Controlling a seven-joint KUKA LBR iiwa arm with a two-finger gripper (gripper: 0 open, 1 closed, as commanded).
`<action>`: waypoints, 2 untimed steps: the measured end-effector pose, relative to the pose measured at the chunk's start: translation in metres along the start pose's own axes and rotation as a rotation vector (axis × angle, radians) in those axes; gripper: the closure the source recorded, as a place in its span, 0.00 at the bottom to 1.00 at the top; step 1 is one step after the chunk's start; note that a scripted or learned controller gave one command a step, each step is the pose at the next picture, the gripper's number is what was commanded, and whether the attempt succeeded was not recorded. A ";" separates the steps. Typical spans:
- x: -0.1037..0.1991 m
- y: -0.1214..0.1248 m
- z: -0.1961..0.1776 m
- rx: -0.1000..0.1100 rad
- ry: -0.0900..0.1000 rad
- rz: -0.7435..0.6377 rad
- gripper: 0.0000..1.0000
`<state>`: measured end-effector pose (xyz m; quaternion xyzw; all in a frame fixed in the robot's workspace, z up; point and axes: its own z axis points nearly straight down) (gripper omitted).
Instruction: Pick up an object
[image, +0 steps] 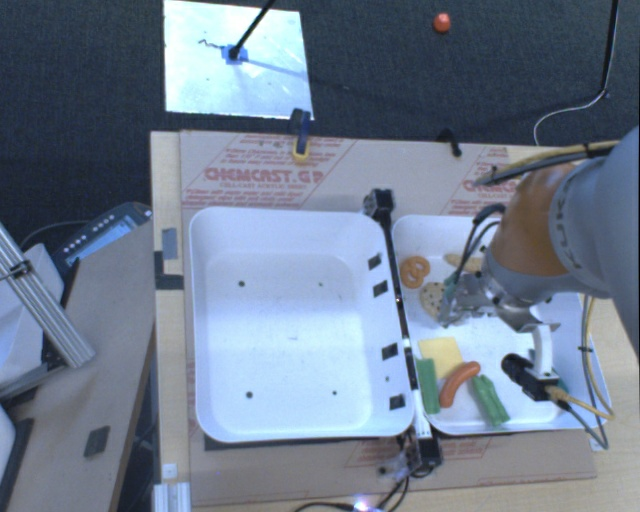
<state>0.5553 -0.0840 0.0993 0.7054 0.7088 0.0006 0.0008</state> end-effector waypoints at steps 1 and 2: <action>0.000 -0.050 0.015 0.001 0.000 0.005 1.00; 0.000 -0.047 0.003 -0.002 0.000 0.002 1.00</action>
